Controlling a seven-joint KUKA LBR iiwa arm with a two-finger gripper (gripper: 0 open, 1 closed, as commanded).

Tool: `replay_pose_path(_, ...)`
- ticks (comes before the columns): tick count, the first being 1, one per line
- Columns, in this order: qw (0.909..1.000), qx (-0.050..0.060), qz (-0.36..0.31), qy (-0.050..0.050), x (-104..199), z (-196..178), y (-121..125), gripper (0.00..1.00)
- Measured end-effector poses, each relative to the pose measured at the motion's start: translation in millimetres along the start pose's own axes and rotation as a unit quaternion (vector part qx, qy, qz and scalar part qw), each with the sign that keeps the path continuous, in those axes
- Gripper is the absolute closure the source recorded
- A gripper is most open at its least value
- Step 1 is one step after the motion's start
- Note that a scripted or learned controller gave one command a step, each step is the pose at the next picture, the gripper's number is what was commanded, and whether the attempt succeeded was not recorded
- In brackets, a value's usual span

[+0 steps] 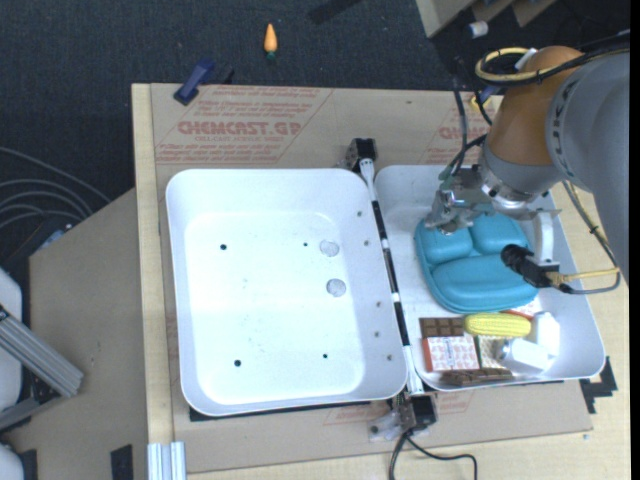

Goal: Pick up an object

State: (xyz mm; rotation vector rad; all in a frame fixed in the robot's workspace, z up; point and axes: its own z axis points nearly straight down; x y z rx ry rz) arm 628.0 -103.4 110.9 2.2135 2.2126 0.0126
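The right bin [405, 190] holds a large blue rounded object [472, 265] in its middle. Near the bin's front lie a yellow corn cob [497, 324], a brown and red patterned box [452, 352] and a white object [533, 351]. My gripper [450, 215] reaches in from the right and sits low at the far left edge of the blue object, touching or nearly touching it. Its fingers are too small and dark to read. The grey arm with its orange band [525, 118] rises behind it.
The left bin [190, 203] stands beside the right one, split from it by a dark divider bar [385, 258]. Cables run over the right bin's far right side [575, 283]. Small blue [193, 82] and orange [270, 38] items lie on the floor beyond the bench.
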Motion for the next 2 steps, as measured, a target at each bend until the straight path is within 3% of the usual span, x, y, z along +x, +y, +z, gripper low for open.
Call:
replay_pose_path(1,1.0,0.008,0.0,0.002,45,-98,-13,1.0)
replay_pose_path(2,1.0,0.008,0.0,0.002,103,-142,-42,1.0)
